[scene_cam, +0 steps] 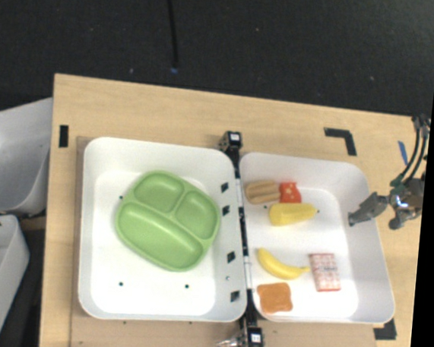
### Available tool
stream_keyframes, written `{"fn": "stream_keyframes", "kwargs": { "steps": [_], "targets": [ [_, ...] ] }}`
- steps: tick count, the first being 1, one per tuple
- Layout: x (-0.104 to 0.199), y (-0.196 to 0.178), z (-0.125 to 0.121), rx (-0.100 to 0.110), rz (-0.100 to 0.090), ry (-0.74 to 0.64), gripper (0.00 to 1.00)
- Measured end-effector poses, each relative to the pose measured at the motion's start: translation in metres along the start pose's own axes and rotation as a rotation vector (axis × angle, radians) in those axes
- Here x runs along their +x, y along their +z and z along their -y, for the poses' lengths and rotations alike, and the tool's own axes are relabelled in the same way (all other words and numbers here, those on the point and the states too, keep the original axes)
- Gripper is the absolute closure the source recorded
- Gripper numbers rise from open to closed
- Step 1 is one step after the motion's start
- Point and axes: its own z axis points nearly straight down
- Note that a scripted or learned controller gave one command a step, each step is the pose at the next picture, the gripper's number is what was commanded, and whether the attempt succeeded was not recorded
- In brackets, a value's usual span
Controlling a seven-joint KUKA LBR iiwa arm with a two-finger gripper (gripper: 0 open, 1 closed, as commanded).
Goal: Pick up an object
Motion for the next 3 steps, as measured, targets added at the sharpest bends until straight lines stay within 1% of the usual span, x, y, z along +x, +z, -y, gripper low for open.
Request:
{"fn": "stream_keyframes", "kwargs": {
  "steps": [1, 2, 3],
  "targets": [
    [0.000, -0.006, -0.002, -0.010, 0.003, -0.003, 0.00],
    [0.008, 0.042, -0.001, -0.006, 0.002, -0.001, 0.00],
    [0.001, 0.098, -0.009, -0.006, 0.003, 0.001, 0.00]
  ]
}}
